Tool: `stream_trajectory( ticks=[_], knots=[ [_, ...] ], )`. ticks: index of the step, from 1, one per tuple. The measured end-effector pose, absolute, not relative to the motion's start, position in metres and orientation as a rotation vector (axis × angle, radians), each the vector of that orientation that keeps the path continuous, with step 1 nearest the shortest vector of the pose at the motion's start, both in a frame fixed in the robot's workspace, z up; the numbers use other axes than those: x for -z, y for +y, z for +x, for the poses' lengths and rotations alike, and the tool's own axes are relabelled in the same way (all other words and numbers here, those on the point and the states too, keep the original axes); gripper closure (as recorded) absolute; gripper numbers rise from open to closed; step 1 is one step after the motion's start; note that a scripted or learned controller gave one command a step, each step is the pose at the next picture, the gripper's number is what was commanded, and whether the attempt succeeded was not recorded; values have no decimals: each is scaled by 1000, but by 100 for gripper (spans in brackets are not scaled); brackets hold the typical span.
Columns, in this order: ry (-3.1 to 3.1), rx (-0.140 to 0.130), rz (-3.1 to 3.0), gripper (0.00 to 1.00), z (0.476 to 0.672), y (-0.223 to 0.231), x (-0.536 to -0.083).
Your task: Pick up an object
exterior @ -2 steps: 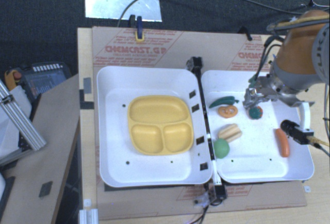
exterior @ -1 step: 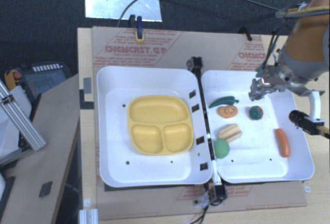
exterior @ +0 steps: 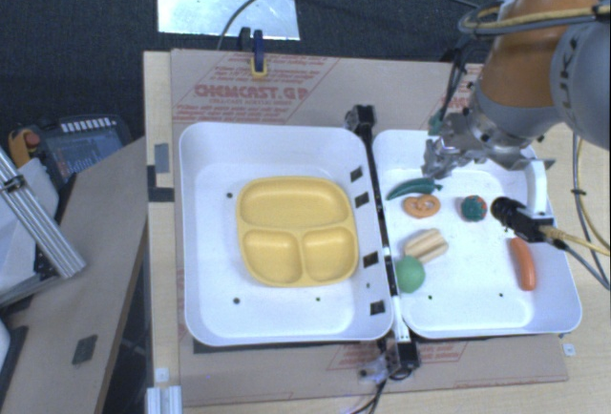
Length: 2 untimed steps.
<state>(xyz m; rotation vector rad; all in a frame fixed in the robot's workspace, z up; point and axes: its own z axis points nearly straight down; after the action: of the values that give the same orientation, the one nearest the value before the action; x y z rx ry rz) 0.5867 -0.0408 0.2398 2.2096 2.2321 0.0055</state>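
Overhead view of a desk (exterior: 158, 240) carrying two white bins; the left bin (exterior: 205, 164) holds a yellow divided tray (exterior: 294, 231); the right bin (exterior: 549, 302) holds small toy foods. The grey-and-orange arm's gripper (exterior: 441, 159) hangs at that bin's upper left, just above a dark green pepper (exterior: 412, 186); whether its jaws are open or closed cannot be told, and nothing is seen held. Nearby lie an orange round piece (exterior: 421, 206), a pale bun (exterior: 426, 243), a green ball (exterior: 410, 274), a teal lump (exterior: 474, 208) and an orange sausage (exterior: 522, 264). Best approach, likely: descend straight over the pepper's middle, jaws spanning its narrow width, clear of the bin wall.
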Motion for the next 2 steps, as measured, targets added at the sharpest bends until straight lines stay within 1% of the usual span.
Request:
stream_trajectory(
  ticks=[1,2],
  knots=[
    [2229,-4,2211,100,597,4,-230],
    [2231,-6,2210,100,622,52,-227]
  ],
)
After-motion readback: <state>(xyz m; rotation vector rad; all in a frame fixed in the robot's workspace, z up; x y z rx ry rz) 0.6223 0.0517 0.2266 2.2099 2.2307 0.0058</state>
